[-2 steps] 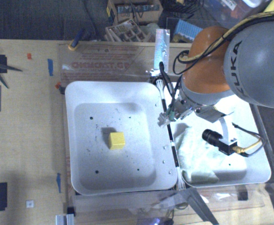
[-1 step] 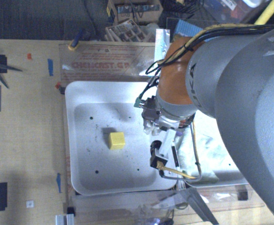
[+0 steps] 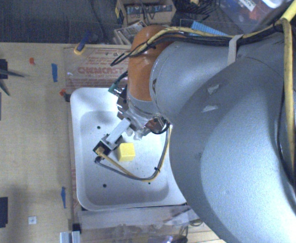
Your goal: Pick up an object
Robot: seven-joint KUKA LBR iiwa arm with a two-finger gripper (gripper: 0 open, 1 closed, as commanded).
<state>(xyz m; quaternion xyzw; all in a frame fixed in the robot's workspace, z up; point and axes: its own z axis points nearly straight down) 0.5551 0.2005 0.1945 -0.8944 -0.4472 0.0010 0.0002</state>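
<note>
Yellow block (image 3: pixel 127 152) lies near the middle of the white bin (image 3: pixel 87 186), bare floor between it and the left wall; the gripper (image 3: pixel 143 126) hangs just beside it, spread or closed I cannot tell; the grey arm (image 3: pixel 228 135) hides the right side; cardboard (image 3: pixel 97 65) lies beyond the far rim

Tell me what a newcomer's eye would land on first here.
The huge grey arm crowds the right half of the view, its orange band bright near top centre. Next comes the small yellow block on the floor of the white bin, below that band.
</note>
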